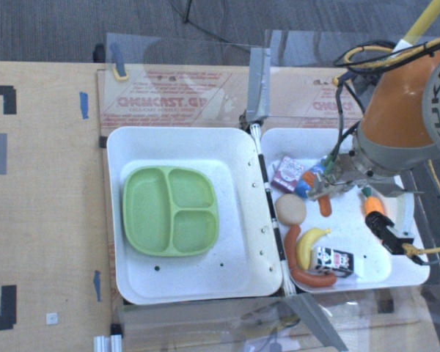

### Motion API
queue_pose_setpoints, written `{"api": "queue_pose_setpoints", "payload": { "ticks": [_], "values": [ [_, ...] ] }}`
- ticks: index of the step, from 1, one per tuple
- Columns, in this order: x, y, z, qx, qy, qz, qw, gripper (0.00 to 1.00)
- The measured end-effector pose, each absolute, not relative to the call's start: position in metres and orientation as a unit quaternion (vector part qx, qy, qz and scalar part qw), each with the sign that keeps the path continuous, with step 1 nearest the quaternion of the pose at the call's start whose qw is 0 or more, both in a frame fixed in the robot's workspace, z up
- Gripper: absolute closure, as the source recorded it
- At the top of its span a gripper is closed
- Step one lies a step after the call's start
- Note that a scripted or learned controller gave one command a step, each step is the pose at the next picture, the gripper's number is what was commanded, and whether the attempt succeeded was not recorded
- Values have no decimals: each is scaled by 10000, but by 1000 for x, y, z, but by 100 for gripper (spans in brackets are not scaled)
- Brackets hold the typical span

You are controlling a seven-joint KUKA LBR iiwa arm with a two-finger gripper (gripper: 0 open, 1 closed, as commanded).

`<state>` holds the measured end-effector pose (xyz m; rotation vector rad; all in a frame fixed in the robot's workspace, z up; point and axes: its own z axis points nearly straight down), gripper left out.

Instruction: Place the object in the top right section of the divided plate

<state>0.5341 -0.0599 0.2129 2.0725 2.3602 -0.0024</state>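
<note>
Divided plate [171, 210]: smooth pale-green plastic with three sections, lying in the left bin [132, 270], well apart from the gripper [321, 190]. The gripper hangs over the right bin [396, 270], and I cannot tell whether it is clenched or released. Just beside it are a small blue piece [303, 190] and a red-orange stub [325, 206]. Near it are a glossy pink packet [287, 173], a matte beige egg shape [290, 210] and a tapered carrot [374, 204]. Farther off are a curved yellow banana [310, 246], a red sausage [301, 262] and a black-and-white carton [333, 260]. The cardboard [176, 97] beyond has red print, too blurred to read.
</note>
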Motion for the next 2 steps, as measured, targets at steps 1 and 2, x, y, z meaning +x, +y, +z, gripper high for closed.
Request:
{"api": "queue_pose_setpoints", "payload": {
  "ticks": [1, 2],
  "values": [
    [496, 25, 188, 6545, 7560, -9, -12, 100],
    [505, 115, 167, 6745, 7383, -4, 0, 100]
  ]
}}
